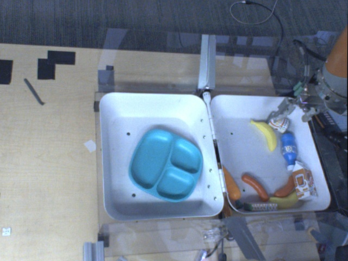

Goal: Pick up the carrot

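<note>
- Two shallow white bins sit side by side on the bench, left bin (pixel 114 145) and right bin (pixel 234 118), their inner rims touching.
- On the bare benchtop far left lie black patches (pixel 54 64) and a thin grey stick (pixel 33 91).
- Lying in the left bin is a blue divided plate (pixel 166 165), three compartments, nothing on it.
- Against the right bin's near-left wall rests the carrot (pixel 232 186), orange, close to the corner.
- Beside it lies a red sausage (pixel 254 185); a yellow banana (pixel 265 135) sits farther back.
- Further right are a small blue-and-white bottle (pixel 289 148), a brown packet (pixel 303 182) and more toy food along the near wall.
- At the bin's far right corner hangs the gripper (pixel 281 121), just above the banana and well apart from the carrot; from where I stand I can't tell how its tips are set.
</note>
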Controlling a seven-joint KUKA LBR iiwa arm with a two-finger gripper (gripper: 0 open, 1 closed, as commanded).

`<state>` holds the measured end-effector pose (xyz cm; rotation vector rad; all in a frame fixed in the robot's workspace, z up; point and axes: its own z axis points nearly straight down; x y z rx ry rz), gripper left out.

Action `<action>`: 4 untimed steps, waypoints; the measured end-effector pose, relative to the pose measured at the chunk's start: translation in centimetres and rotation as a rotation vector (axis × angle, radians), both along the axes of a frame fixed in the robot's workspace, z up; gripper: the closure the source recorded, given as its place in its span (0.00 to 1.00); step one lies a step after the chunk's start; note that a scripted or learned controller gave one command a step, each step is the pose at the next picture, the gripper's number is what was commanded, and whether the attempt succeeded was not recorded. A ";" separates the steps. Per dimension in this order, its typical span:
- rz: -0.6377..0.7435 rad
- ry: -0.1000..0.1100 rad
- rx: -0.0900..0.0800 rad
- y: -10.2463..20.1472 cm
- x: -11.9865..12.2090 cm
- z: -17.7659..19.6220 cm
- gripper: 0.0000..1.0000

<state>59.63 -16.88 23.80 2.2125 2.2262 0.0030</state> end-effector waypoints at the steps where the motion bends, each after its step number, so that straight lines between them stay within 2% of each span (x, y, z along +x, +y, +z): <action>1: -0.480 -0.003 0.001 3.0 -3.9 9.9 0.00; 2: -0.704 -0.002 0.002 -2.4 -2.6 19.8 0.00; 3: -1.045 -0.001 0.003 0.8 2.7 19.8 0.00; 4: -1.124 0.000 0.003 0.6 2.1 19.7 0.00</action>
